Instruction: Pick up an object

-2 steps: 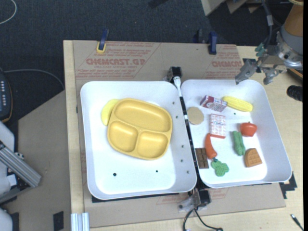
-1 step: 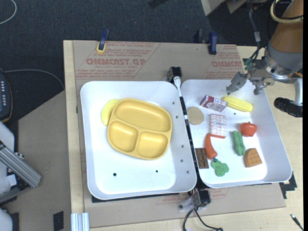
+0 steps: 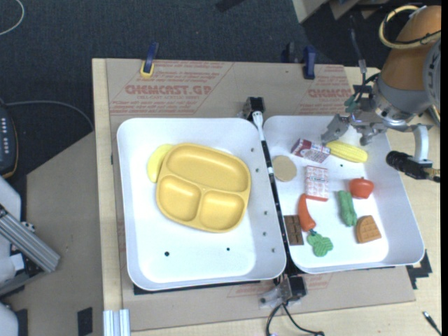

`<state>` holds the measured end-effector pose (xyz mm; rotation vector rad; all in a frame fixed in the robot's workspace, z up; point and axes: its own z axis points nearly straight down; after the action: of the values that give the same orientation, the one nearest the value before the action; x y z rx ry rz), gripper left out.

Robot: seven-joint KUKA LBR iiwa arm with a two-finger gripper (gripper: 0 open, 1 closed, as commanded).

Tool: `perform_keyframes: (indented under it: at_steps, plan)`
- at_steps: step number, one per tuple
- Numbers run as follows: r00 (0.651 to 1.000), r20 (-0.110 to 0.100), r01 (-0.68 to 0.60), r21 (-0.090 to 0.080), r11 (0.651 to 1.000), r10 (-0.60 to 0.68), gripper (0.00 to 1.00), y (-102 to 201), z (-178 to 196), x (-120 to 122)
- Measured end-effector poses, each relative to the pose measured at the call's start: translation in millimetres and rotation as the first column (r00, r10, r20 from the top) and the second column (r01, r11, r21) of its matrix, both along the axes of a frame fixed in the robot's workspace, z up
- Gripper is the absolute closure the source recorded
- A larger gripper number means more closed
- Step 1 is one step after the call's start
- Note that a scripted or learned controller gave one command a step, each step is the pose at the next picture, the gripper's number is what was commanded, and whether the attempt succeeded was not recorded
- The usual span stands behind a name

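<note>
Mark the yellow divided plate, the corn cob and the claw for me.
yellow divided plate (image 3: 203, 187): camera view, on the ridge between its compartments.
corn cob (image 3: 348, 152): camera view, middle of the cob, in the right bin.
claw (image 3: 353, 128): camera view, between its fingertips, just above the cob.

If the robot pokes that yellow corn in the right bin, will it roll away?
Probably a little. The toy corn cob looks rounded and long, so a sideways push may roll it, and it tapers, so it might curve. It looks like smooth plastic, likely light and stiff. The gripper hangs just above it.
</note>
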<state>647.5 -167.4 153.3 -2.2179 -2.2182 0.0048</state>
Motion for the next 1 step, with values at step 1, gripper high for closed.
perform_keyframes:
  at_steps: [1]
  plan:
    - [1.000,0.025,-0.001,-0.006,1.000,0.002,0.00,-0.4,-35.3,8.9]
